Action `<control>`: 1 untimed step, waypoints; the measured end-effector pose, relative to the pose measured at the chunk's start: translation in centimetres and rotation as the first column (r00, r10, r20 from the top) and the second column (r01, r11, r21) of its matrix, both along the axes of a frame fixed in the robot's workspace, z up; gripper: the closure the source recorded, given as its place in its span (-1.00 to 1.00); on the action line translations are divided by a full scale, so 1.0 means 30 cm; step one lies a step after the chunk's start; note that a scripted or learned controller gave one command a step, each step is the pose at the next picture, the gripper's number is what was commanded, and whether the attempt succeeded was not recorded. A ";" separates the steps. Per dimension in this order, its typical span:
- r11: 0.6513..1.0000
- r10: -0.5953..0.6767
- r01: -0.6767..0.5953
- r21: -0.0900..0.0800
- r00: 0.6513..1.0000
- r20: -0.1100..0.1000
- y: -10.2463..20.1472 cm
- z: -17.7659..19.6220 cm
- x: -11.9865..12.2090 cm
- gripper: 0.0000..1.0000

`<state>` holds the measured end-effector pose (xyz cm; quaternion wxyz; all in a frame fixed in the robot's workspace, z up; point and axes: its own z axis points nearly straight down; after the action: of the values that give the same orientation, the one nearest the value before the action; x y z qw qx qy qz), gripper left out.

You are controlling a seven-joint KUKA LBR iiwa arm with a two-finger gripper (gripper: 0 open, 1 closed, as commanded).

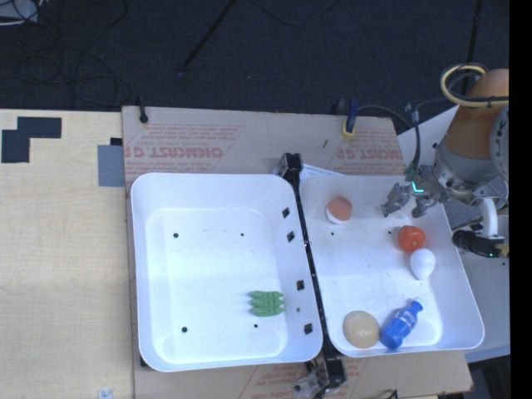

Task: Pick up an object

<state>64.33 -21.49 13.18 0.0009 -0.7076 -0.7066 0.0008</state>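
Two white bins (216, 185) on bench, gripper (407, 198) above right bin's far edge

Pale wood bench (58, 248), bearing a printed cardboard sheet (233, 144). On the cardboard, side by side and touching, left white bin (154, 198) and right white bin (465, 306). Dark squares (33, 135) marked on the wood.

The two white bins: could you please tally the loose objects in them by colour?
Green: 1, in the left bin
Pink-and-white: 1
Orange-red: 1
White: 1
Beige: 1
Blue: 1
Total: 6, five in the right bin
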 end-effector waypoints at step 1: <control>1.000 0.002 -0.002 -0.003 1.000 0.010 0.001 0.341 0.006 -1.00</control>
<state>64.50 -21.46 23.42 -0.0036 -0.7069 -0.7073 -0.0017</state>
